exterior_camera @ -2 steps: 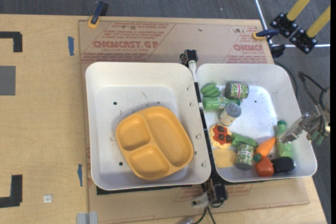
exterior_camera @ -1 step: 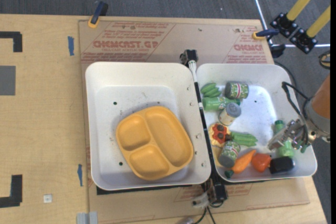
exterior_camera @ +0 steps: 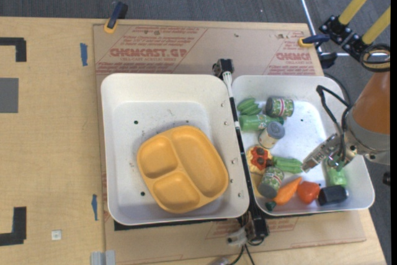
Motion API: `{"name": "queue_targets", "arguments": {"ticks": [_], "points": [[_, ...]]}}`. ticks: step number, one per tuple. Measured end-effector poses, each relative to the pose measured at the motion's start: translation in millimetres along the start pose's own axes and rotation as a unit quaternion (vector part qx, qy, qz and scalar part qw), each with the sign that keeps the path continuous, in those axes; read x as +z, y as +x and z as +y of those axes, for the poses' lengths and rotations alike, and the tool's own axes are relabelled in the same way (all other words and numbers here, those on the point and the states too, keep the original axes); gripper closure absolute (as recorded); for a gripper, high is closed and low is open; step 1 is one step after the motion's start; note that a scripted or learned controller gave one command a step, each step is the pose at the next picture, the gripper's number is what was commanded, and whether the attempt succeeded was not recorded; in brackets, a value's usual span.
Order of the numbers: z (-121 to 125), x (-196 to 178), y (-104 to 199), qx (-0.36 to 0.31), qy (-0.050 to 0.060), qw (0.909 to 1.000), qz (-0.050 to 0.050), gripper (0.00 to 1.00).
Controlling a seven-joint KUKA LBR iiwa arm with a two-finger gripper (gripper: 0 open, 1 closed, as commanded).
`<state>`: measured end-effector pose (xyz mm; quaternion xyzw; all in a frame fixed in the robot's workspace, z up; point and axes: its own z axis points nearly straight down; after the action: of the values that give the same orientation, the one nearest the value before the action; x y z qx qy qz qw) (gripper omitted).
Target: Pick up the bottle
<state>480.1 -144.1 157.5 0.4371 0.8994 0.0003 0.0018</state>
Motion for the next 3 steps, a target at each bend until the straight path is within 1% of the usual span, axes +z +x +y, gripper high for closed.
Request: {"name": "queue_targets", "arguments": {"ticks": [1, 2, 3], "points": [[-18.5, 60.1, -23.2, -0.117, 0.000, 0.9932, 0.000, 1.00], [-49.4, 51.7, -62.1, 0.055, 0.000, 0.9985, 0.000, 1.00], [-44.0, 67.0, -57.2, -0.021, 0.001, 0.9998, -0.001, 1.00]]}}
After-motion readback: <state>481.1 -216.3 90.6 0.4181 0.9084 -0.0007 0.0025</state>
